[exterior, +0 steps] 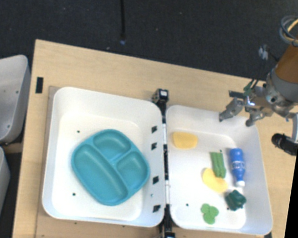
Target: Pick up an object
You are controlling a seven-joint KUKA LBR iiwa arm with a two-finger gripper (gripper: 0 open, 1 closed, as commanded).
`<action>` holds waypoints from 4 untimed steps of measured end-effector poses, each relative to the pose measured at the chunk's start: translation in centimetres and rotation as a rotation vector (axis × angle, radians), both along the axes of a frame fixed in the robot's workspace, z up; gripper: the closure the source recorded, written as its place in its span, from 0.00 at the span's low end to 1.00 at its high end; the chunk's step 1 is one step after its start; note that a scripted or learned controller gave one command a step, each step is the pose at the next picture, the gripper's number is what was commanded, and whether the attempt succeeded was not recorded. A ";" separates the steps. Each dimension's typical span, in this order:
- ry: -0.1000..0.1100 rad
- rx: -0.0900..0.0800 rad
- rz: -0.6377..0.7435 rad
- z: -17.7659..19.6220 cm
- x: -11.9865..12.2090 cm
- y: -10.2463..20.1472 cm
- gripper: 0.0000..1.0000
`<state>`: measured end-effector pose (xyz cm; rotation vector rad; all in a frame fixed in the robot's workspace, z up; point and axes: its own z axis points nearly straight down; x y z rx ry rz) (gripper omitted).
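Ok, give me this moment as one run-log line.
gripper: open, above right bin far rim, holding nothing | right bin: blue bottle, yellow and green pieces | left bin: teal tray

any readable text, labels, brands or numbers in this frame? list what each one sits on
None legible.
Blue bottle in the right bin: white cap end, no label that can be read at this resolution.
Teal divided plate in the left bin: plain, no markings.
Black clips at the bins' seam: too small and blurred to tell.
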<state>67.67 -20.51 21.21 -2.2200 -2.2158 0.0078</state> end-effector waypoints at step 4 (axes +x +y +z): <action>-0.010 -0.003 0.005 -10.8 -0.3 -1.1 0.00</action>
